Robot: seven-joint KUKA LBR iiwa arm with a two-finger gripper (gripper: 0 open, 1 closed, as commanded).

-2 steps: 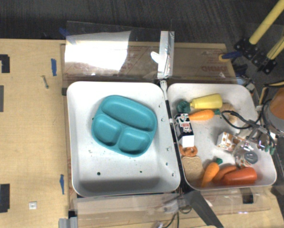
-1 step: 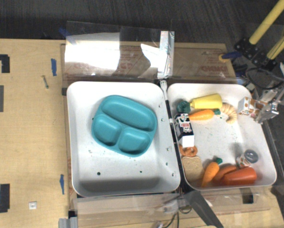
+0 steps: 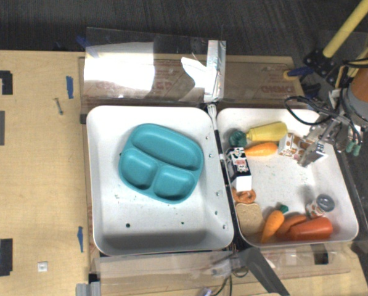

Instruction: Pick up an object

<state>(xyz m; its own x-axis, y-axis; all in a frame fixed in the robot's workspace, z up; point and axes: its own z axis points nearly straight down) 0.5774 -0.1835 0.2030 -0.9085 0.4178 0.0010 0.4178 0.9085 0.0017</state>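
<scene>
The end effector (image 3: 312,153) hovers over the right bin (image 3: 347,184); whether it is open I cannot tell. Toy carrots (image 3: 271,223) and a yellow bottle (image 3: 267,131) lie nearby. A teal divided plate (image 3: 161,161) fills the left bin (image 3: 103,184).

**Two white bins on a cardboard-topped bench**

The bench (image 3: 36,165) has a tan, cardboard-like top marked with black tape corners and a few short blue strips. Two shallow white bins sit on it side by side, their rims touching. The left bin (image 3: 103,221) is the larger; the right bin (image 3: 347,193) lies against the bench's right side. Behind the bins a clear plastic sheet (image 3: 147,69) rests on brown cardboard and catches bright glare.
</scene>
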